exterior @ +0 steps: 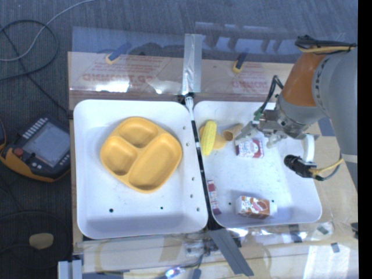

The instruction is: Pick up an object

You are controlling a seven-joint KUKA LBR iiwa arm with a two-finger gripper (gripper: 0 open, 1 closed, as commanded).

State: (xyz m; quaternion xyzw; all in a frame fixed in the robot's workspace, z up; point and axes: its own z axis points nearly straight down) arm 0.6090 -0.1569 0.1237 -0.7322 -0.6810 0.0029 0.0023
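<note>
Two fingers of the gripper (260, 133) stand spread above the small carton (250, 149) in the right bin (290, 205), gripping nothing; descending off-centre could nudge it aside.

Glossy yellow plastic plate (141, 154); smooth white plastic bins (93, 214).

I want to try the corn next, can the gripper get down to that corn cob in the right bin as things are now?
Probably yes. The corn cob lies uncovered against the right bin's left wall, with a small brown piece beside it. The gripper hovers nearby. The wall may crowd one finger.
</note>
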